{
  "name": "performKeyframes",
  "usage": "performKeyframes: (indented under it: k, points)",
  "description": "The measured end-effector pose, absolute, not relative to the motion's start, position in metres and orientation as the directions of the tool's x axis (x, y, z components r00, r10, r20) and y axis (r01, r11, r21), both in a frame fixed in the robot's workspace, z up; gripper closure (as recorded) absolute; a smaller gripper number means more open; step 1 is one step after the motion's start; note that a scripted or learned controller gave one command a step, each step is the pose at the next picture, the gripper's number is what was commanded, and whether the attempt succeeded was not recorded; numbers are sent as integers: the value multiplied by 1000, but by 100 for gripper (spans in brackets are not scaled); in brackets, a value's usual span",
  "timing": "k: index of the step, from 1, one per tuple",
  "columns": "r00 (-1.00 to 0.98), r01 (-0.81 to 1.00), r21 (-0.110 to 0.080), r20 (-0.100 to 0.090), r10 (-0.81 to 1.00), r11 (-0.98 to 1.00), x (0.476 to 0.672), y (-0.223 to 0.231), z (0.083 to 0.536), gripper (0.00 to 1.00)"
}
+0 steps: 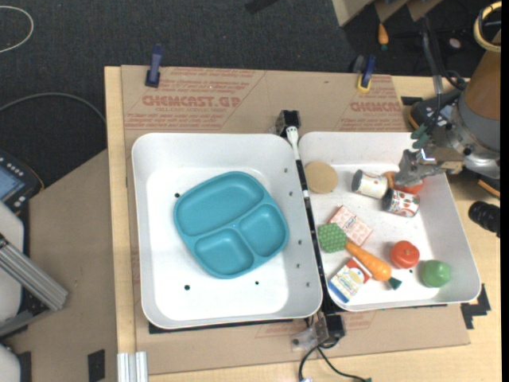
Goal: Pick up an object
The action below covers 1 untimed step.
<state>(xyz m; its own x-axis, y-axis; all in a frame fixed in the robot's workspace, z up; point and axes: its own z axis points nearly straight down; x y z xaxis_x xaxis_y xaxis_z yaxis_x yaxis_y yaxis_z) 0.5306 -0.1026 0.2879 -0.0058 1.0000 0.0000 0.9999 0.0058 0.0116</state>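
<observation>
The end effector point(413, 164) hangs low over the far right part of the right bin point(465, 249), its dark fingers pointing down just above a small can with a red label point(400, 203); whether those fingers are spread or closed cannot be told from this slanted view, and nothing can be seen held between them. The can lies tipped on its side directly beneath the end effector, its long axis running roughly left to right. Just left of the can lies a white cylinder with a dark end point(369, 184), also on its side, its long axis left to right with the dark end pointing away from the can. Further left of the can a flat tan disc point(321, 177) rests by the bin's left wall. Nearer the camera than the can are a pink checked packet point(351, 225), a green textured piece point(332, 237), and an orange carrot point(369, 261) whose long axis slants from upper left to lower right, its dark green tip pointing to the lower right. A small carton point(348, 280) lies by the carrot, with a red tomato point(405, 254) and a green round fruit point(435, 273) close below the can. Well to the left of the can, the left bin point(151, 213) holds a teal divided plate point(230, 224) on the desk point(119, 118)
</observation>
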Motion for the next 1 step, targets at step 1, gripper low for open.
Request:
performKeyframes:
  k: [1]
  points:
    - [-1, 1000, 0, 2, 1000, 1, 488, -90, 309, 100]
